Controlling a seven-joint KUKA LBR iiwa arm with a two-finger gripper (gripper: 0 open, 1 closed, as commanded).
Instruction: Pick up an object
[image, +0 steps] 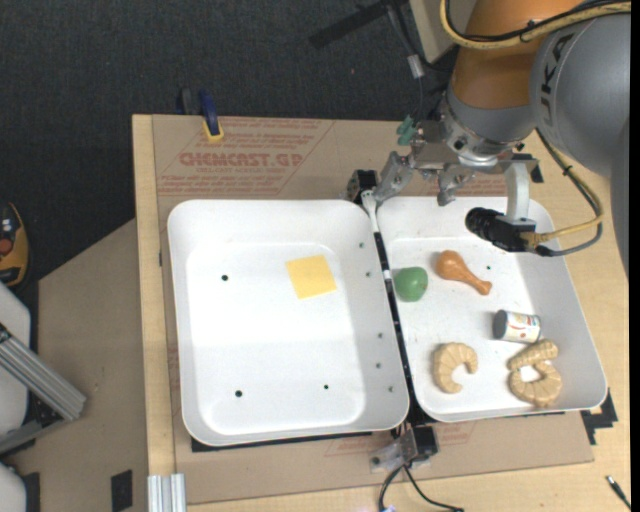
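Gripper (420, 190) hangs over the right bin's (570, 310) far rim, jaws spread, gripping nothing. Ball (410, 283) lies near that bin's left wall; drumstick (462, 271) just right of it.

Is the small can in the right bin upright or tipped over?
Tipped over. The can lies on its side on the right bin floor, its round end facing left.

The left bin (190, 300) holds a cheese slice (311, 276). The right bin (570, 310) holds a ball (410, 283), drumstick (462, 271), can (516, 325) and, nearest, two croissants (455, 365).
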